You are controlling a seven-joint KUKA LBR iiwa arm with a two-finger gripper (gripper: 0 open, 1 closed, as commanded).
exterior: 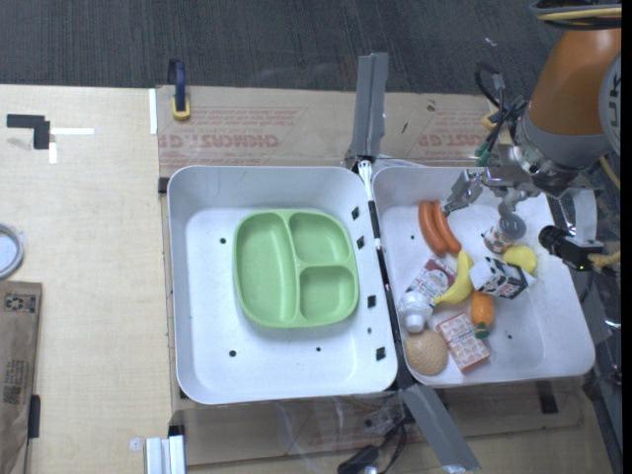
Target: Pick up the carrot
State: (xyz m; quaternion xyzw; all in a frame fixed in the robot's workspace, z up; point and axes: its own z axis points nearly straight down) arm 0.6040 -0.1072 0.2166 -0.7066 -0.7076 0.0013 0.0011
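The carrot is a short orange piece with a green end, lying in the right bin between a banana and a black-and-white carton. My gripper hangs over the back of that bin, up and slightly right of the carrot and well apart from it. It is open, with nothing between its fingers. The arm's orange band sits above it at the top right.
A pair of red sausages, a lemon, a round bun, a red packet and a small pouch crowd the right bin. The left bin holds a green divided plate.
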